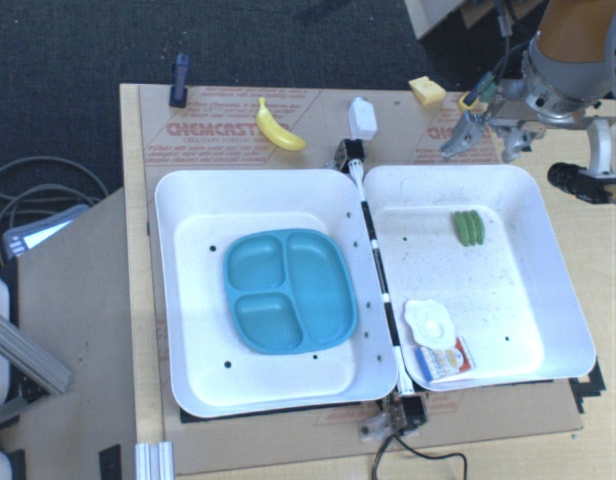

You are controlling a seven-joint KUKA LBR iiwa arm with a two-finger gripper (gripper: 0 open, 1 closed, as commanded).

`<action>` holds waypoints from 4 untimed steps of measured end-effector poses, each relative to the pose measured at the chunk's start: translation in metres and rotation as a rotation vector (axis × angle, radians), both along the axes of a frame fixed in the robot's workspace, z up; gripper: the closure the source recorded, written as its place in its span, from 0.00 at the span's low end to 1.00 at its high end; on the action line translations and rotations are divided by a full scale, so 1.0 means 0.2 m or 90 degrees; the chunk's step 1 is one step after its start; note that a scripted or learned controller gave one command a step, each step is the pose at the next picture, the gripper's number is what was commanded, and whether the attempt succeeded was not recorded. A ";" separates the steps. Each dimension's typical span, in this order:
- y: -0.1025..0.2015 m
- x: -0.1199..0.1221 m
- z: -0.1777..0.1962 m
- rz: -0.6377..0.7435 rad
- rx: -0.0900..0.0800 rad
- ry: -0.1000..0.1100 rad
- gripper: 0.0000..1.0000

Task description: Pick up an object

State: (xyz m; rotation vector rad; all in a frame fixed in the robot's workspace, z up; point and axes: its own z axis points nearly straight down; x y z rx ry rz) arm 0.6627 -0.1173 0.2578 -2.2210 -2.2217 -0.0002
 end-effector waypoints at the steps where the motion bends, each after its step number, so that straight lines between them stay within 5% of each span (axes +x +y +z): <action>1: -0.35 -0.08 -0.76 -0.001 0.000 0.002 0.00; 2: -0.15 -0.11 -0.87 0.000 0.001 0.001 0.00; 3: -0.15 -0.11 -0.81 0.000 0.000 0.000 1.00; 4: 0.33 -0.15 -0.36 0.002 0.001 -0.002 1.00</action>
